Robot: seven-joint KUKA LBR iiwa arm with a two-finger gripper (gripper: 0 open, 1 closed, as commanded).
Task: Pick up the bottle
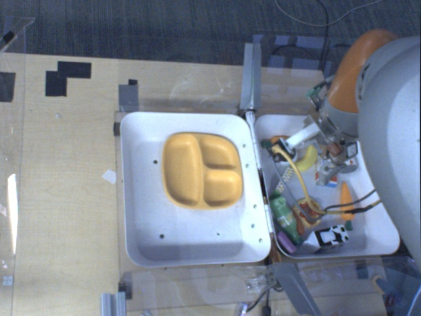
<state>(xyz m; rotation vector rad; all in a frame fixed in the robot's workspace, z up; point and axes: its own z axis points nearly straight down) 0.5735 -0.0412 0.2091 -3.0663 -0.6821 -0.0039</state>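
A green bottle (282, 212) lies on its side near the left wall of the right bin (378, 239), at its front. My gripper (331, 170) hangs over the middle of that bin, up and to the right of the bottle and apart from it. The grey arm with its orange band (347, 78) reaches in from the right and hides the bin's right side.
Around the bottle lie a yellow banana-like piece (307, 157), an orange carrot (345, 193), a black-and-white toy (333, 236) and a purple item (287, 243). The left bin (141, 236) holds a yellow divided plate (201, 170).
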